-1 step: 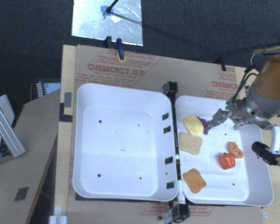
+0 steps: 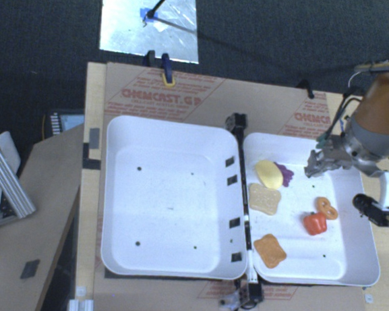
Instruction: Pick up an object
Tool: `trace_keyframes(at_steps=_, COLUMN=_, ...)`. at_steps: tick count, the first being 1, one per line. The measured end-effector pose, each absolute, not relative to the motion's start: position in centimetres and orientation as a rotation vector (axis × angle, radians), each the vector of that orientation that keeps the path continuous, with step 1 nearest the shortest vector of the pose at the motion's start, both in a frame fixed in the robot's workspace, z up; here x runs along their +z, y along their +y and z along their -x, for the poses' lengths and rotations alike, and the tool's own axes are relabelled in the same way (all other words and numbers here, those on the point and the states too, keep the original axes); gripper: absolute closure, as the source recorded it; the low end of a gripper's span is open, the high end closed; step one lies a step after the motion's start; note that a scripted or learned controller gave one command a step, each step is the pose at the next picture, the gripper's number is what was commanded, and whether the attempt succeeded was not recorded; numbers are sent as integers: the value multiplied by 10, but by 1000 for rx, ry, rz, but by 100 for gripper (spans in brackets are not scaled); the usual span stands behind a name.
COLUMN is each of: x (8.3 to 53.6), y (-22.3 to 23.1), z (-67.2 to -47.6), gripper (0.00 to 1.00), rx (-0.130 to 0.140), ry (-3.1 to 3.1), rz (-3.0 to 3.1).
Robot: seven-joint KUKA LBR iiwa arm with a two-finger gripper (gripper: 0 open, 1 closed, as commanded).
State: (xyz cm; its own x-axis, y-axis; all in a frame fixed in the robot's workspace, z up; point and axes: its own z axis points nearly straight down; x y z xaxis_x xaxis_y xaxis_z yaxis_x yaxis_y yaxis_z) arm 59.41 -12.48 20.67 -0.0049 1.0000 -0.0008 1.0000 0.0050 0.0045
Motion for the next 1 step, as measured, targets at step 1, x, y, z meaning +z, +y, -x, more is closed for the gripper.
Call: trace_keyframes(at_steps=1, x=337, y=-77, z=-622, gripper=100, rx=20, ry=2223, rz=-2200)
